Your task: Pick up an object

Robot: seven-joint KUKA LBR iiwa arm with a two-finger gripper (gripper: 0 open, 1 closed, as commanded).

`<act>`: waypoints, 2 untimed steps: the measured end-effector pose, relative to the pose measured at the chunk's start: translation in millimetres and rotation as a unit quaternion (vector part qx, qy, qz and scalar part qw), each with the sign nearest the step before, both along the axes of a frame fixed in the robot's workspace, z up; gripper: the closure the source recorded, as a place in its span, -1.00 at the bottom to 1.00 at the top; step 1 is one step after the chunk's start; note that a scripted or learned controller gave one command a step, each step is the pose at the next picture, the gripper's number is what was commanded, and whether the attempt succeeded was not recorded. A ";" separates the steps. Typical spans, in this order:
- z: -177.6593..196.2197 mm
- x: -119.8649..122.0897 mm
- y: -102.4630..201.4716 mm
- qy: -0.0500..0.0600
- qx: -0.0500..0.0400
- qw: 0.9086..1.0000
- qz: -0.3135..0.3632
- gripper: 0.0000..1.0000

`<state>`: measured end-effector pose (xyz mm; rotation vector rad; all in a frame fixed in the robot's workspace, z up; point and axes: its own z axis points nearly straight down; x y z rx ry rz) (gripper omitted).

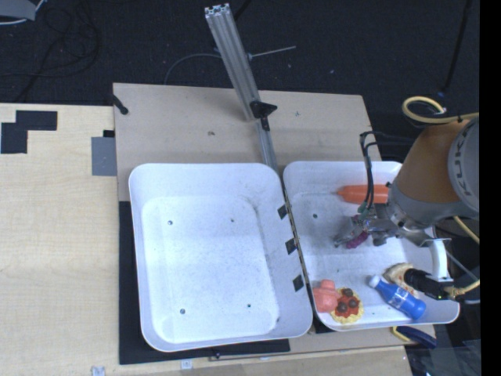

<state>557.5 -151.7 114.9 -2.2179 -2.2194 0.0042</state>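
Starting at the left, the left bin (205, 257) carries nothing the arm is working on, so the work lies in the right bin (322, 202). Near its front edge sit a pink toy (325, 294) and a yellow-and-red toy (347, 307). Further right, the gripper (362, 233) hangs low over a small purple object (354, 240); whether it is clamped cannot be told. A straight, centred descent would likely serve best. An orange carrot-like piece (362, 193) behind and a blue bottle (398, 298) in front crowd the approach.
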 end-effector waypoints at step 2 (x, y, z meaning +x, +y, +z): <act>57.7 1.5 6.3 -0.004 -0.001 1.000 0.000 1.00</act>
